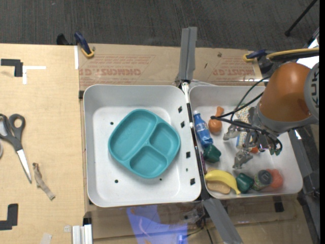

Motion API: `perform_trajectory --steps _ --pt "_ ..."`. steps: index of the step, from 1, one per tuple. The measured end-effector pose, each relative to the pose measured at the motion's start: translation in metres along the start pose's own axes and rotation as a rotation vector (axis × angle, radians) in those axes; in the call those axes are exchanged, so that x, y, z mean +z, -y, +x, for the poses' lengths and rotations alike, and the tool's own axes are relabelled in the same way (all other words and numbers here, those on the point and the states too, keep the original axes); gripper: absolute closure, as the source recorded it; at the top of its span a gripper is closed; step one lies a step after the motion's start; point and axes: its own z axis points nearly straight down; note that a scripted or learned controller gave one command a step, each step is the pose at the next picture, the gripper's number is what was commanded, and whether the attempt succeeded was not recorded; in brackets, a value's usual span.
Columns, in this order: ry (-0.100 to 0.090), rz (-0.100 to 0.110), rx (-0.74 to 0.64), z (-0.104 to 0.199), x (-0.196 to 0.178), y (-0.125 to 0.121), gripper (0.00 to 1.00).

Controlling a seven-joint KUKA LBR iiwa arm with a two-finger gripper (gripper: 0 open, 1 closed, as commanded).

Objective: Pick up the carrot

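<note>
Dark carpet runs behind a bench lined with brown cardboard [40, 136], where two shallow white bins sit side by side. Scissors [15, 141] lie on the cardboard at far left. The left bin [94, 187] holds a teal divided plate [144, 144]. The right bin [292, 187] is crowded: a blue bottle [200, 128] along its left wall, a dark green item [212, 153] below that, a banana [222, 178] near the front edge, and a green piece [245, 182], a grey round object [264, 176] and a reddish one [276, 178] beside it.

The carrot [217, 122], as best I can judge, is the small orange piece near the back left of the right bin, just right of the bottle; its narrow end seems to point toward the back wall, so its long axis runs roughly front to back, though it is too small to be sure.

The gripper [242, 154] hangs over the middle of the same bin, below the arm's orange band [284, 93] and amid black cables. Its two metal fingers appear spread a little, with nothing between them. The carrot lies to the gripper's left and toward the back, near but apart, so the coming move looks like a short shift that way before descending.

Printed lettering on the cardboard strip behind the bins reads upside down from this angle; I cannot make it out with confidence.
</note>
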Motion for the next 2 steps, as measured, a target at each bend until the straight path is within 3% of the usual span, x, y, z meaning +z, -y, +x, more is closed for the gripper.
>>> perform_trajectory --steps 1,2 --pt "0.004 0.001 0.300 -0.061 -0.001 -0.030 0.00" --pt "-0.012 0.004 0.414 -0.089 0.000 -0.029 0.00"
